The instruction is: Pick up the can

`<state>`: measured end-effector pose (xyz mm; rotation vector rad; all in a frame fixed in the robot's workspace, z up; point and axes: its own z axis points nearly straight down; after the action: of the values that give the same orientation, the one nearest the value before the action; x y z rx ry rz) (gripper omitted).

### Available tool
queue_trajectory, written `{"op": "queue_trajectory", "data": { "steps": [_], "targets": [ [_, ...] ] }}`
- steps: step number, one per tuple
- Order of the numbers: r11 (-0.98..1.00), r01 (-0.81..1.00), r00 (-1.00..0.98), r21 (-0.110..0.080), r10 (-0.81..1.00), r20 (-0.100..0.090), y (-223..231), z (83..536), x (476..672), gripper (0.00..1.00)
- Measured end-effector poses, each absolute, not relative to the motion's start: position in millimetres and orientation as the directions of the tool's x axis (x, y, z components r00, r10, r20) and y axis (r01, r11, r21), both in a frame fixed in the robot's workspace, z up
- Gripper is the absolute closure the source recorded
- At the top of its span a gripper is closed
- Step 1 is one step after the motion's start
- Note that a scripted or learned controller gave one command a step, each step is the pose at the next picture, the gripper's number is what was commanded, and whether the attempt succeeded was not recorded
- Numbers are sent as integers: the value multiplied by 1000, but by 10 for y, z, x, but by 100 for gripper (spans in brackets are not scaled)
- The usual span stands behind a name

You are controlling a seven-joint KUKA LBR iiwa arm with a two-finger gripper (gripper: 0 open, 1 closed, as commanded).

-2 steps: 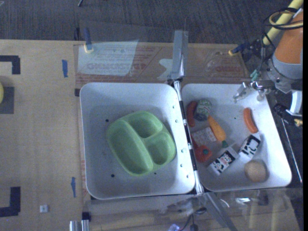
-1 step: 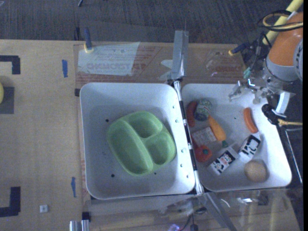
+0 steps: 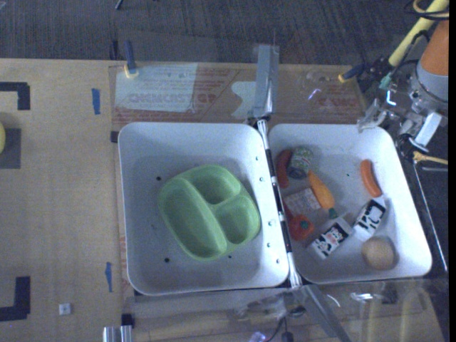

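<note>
- Sitting near the upper-left corner of the right bin (image 3: 410, 212), the can (image 3: 301, 160) lies on its side (greenish-grey, label unreadable) just beside a red item.
- Gripper (image 3: 385, 114) hovers over the right bin's top-right rim, well apart from the can; can't tell how its fingers stand.
- Green divided tray (image 3: 209, 211) rests in the left bin (image 3: 135, 191).

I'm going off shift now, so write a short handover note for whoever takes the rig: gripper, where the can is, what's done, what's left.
Gripper: over the right bin's far right corner, carrying nothing; finger state unclear.
Can: lying in the right bin near the divider, beside the carrot and other toy food.
Left bin: has the green divided plate.
Done: nothing picked yet.
Left: reach the can, grasp, lift.
</note>
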<state>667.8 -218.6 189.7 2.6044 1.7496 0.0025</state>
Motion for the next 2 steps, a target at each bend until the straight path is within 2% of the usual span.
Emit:
{"op": "queue_trajectory", "data": {
  "steps": [1, 2],
  "targets": [
    [-606, 796, 606, 3, 796, 0, -2137, 3750, 6674, 0],
    [-582, 813, 582, -1, 813, 0, -2143, 2529, 6169, 0]
  ]
}}
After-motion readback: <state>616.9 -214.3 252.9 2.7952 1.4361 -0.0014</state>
